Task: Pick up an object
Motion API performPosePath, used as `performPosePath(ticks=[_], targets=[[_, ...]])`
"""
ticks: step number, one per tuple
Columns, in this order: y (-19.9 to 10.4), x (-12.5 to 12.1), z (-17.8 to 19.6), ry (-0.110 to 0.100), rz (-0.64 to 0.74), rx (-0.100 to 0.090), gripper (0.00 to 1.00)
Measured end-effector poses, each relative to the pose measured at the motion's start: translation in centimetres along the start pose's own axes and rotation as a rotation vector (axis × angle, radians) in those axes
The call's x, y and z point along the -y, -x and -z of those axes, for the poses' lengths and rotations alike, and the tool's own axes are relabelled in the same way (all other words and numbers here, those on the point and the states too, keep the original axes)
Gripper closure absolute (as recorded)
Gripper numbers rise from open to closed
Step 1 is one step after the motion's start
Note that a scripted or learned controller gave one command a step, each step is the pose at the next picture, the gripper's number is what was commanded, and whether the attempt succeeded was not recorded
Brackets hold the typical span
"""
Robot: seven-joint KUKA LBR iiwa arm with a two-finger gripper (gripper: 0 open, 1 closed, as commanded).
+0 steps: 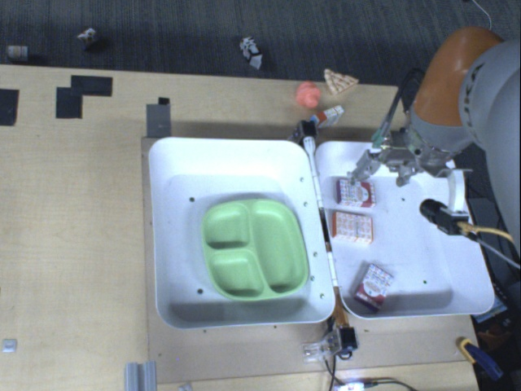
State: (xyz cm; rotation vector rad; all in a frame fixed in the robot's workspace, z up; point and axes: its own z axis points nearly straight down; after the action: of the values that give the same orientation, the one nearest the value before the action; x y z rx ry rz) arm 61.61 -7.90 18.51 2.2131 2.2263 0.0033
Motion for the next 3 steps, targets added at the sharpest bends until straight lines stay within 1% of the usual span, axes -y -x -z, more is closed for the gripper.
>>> performPosePath(ticks=[1,2,3], targets=[[3.1,3.7,-8.8,0.008,-0.002,0.001,0.0],[2.9,3.5,-7.6,0.013,0.004,-0.001,1.0],[2.9,3.6,-7.6,0.012,0.004,-0.001,0.0]])
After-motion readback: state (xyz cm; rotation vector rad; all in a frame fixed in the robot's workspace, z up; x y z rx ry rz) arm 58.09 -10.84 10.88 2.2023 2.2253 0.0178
